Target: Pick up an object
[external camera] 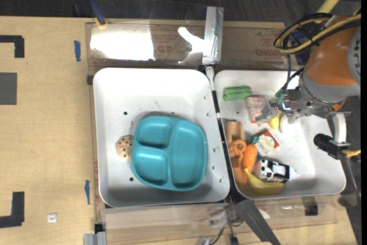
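The right bin (327, 172) holds a heap of small objects. A green block (237, 92) lies at its far left, and a pink-white packet (255, 107) sits just below it. Orange carrot pieces (243, 153), a red-and-white carton (266, 142), a black-and-white cow-patterned toy (272, 170) and a yellow banana (261, 185) fill the near left part. My gripper (281, 110) hangs low over the bin's middle, right beside the packet and over a small yellow piece (275, 121). The arm's orange band (332, 60) rises behind it.
The left bin (109, 89) carries a teal divided plate (170, 152) and a speckled cookie (123, 146) at the plate's left edge. A metal divider post (213, 34) stands behind the bins. Cables (298, 34) loop near the wrist.
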`<state>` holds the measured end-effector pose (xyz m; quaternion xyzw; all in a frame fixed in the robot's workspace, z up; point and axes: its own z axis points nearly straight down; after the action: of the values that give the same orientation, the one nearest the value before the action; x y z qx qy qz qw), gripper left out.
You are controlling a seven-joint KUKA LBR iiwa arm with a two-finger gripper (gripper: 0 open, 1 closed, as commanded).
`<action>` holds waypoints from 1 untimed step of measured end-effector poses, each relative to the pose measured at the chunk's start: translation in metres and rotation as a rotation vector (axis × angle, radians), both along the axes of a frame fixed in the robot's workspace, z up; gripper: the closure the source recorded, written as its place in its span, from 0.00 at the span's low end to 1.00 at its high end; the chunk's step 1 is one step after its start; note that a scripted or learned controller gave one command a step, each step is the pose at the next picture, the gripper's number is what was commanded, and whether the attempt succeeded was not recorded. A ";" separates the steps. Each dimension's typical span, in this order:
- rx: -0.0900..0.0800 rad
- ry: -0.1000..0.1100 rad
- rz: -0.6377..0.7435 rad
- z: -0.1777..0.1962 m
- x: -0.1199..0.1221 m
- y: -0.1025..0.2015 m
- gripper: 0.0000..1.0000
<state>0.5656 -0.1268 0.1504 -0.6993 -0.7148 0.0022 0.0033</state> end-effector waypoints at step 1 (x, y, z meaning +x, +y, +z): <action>-0.001 -0.002 -0.062 -0.033 -0.045 -0.022 0.00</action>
<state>0.5203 -0.1489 0.1172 -0.7210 -0.6929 0.0017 0.0024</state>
